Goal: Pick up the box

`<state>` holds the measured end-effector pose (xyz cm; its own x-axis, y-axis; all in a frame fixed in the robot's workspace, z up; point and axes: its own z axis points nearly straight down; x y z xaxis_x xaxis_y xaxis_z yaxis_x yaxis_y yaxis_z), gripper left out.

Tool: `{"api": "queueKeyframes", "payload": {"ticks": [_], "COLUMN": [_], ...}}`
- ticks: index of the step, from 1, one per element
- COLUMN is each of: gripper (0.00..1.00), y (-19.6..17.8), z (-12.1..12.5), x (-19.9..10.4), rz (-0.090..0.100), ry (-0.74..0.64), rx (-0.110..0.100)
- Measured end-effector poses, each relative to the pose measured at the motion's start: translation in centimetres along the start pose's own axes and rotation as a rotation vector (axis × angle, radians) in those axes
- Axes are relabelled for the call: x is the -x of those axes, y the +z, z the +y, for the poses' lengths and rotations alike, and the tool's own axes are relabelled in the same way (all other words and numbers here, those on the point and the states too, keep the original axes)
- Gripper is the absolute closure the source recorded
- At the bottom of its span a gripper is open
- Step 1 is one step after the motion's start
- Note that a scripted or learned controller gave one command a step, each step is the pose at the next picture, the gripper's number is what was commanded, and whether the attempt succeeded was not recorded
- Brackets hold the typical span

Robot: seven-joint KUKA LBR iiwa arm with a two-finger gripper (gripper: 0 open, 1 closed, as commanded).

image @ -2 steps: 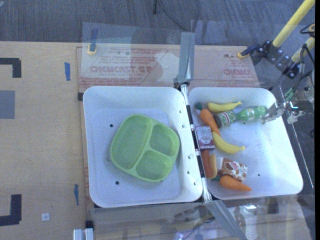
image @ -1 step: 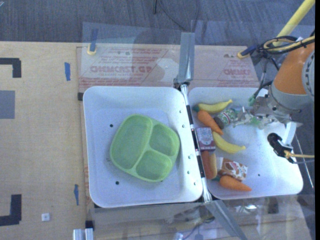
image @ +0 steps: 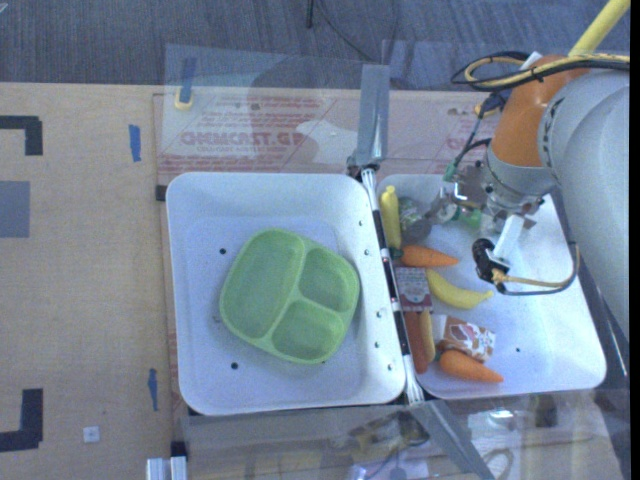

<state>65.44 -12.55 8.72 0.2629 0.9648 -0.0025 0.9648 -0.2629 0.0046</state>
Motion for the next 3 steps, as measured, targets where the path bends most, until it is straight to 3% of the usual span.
{"api": "queueKeyframes", "payload": {"ticks": [1,2,3], "gripper": [1.00,0.00,1.00], "y": [-1.13,-1.16,-2.09], "z": [0.00,0.03,-0.05], "x": [0.03,0.02,0.03], "rz": [-0.005,-0.006,-0.008], "ry": [-0.003,-0.003,-0.004], "rx": [-0.003,-0.001,-0.005]}}
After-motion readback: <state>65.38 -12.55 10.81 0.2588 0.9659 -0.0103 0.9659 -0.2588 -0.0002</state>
